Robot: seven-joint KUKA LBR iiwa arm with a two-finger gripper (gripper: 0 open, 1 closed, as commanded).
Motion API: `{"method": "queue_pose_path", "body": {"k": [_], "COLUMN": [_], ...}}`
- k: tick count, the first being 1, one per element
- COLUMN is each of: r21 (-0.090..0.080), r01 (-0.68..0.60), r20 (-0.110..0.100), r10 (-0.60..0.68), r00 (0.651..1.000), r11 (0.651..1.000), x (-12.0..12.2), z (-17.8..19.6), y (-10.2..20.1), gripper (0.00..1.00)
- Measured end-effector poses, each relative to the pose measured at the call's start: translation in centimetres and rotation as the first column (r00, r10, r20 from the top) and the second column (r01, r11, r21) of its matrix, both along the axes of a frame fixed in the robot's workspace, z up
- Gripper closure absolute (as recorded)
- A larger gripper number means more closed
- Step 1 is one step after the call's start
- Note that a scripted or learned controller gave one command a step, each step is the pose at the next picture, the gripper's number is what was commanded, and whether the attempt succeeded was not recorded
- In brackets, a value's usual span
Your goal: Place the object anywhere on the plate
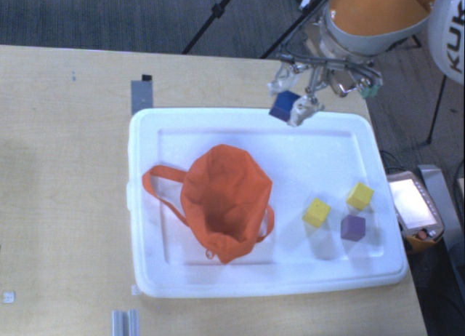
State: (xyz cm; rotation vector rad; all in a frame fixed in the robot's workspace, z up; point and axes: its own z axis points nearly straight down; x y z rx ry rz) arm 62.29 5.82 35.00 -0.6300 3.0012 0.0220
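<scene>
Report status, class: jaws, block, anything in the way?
Gripper shut on blue block, above tray's far rim. Orange bag mid-tray. Two yellow cubes, purple cube right.

Arm enters from upper right; orange band broad at top of view, grey wrist hardware below it. End effector (294, 111) hangs low beneath the wrist, pointing down, tilted a little toward the left. Two pale fingers (303, 111) closed around a small blue block (283, 105), the block gripped between them at the fingertips.
</scene>
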Motion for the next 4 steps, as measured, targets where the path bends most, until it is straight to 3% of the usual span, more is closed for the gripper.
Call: {"method": "queue_pose_path", "body": {"k": [1, 4], "r21": [-0.028, -0.022], "r01": [-0.015, -0.012], "r20": [-0.061, -0.027], "r10": [0.013, 0.012], "r00": [0.998, 1.000], "r11": [1.000, 1.000], "x": [3.3, 3.8], "z": [-5.6, -1.8], "y": [-8.7, -8.3], "gripper": [1.00, 1.00]}}
